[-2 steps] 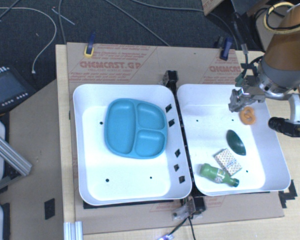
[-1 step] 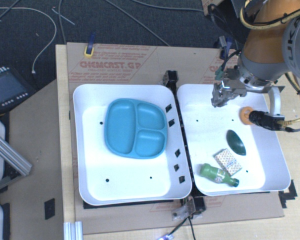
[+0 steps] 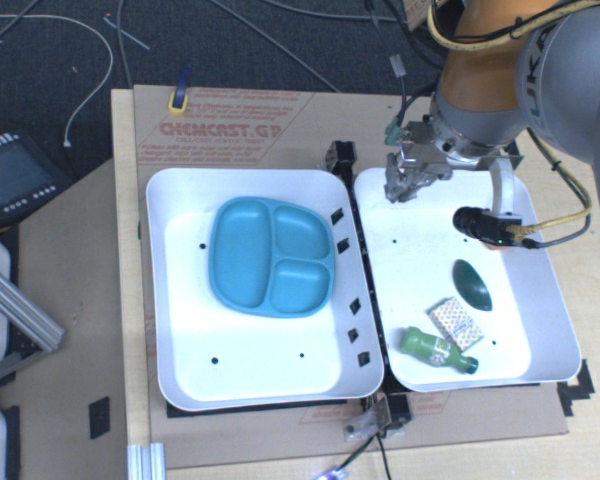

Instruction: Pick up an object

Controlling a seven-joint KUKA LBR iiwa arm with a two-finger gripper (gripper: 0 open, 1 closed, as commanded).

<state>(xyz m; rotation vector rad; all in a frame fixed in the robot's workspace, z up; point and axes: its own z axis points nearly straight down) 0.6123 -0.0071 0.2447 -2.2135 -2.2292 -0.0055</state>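
While the jaws (image 3: pixel 408 183) hang over the right bin's (image 3: pixel 540 363) far corner, I cannot tell whether they grip anything.

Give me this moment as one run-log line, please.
gripper: over right bin's far end | grasp: none seen | green bottle, dark green object: untouched

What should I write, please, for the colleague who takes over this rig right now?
Gripper: over the far left corner of the right bin, nothing seen between its fingers.
Right bin holds a green bottle, a checkered packet touching it, and a dark green oval piece, all toward the near side.
Left bin holds a blue plate.
Done: nothing picked yet.
Left: choose one object, grasp it and lift.
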